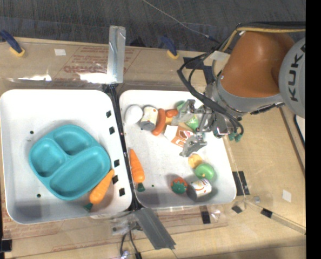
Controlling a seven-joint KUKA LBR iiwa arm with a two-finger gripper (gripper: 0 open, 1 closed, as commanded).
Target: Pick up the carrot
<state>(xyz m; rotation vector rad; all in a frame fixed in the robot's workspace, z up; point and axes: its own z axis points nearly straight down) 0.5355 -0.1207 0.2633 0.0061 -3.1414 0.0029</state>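
Note:
One carrot (136,168) lies in the right bin (160,196), along its left wall, with the green stem end toward the front. A second carrot (101,186) rests in the left bin (9,144), against the lower right edge of a teal divided plate (68,161). My gripper (192,125) hangs over the right bin's middle right, well to the right of both carrots. Its fingers (188,108) stand apart above an orange-and-white packet (179,136) and a small green item (193,122), holding nothing.
The right bin also holds a white egg (133,114), a grey-white piece (148,117), an orange sausage-like toy (160,122), a green fruit (205,171), a yellow piece (194,159), a red-green item (178,185) and a small white cup (200,188).

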